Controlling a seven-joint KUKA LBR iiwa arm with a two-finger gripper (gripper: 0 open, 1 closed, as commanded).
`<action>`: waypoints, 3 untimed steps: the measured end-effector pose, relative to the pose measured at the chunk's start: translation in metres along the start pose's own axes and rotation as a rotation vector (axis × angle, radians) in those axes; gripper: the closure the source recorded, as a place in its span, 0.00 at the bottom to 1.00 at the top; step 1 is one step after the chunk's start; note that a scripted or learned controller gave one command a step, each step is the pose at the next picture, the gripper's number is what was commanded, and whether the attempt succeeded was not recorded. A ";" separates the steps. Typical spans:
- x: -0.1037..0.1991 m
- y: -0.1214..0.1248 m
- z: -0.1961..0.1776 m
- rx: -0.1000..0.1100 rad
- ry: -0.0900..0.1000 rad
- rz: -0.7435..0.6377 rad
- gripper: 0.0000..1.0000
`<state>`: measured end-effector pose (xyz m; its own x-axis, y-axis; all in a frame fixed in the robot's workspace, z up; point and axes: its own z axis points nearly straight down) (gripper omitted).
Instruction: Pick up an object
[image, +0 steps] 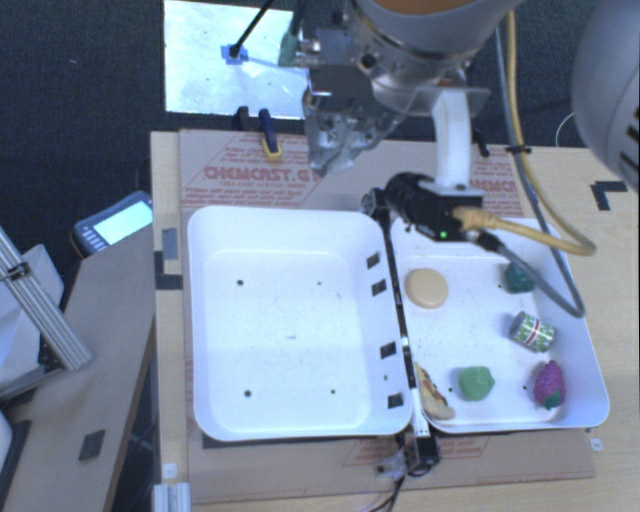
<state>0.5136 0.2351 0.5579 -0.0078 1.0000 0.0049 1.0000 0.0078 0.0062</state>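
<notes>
Arm raised over the far edge of the bench, all objects lying in your right bin.

You see the left bin (290, 320) beside the right bin (560, 345); the gripper (335, 150) hangs above the cardboard behind them, grip state hidden from you. Right bin holds a tan disc (428, 289), green lump (476, 382), purple fruit (548, 384), striped can (532, 331), teal piece (518, 278).
</notes>
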 end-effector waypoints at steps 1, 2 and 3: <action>0.000 0.000 -0.011 -0.001 0.001 -0.002 1.00; 0.000 0.000 -0.022 -0.003 0.002 -0.005 1.00; 0.000 0.001 -0.033 -0.005 0.004 -0.007 1.00</action>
<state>0.5141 0.2354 0.5914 -0.0146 0.9999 0.0086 0.9998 0.0145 0.0117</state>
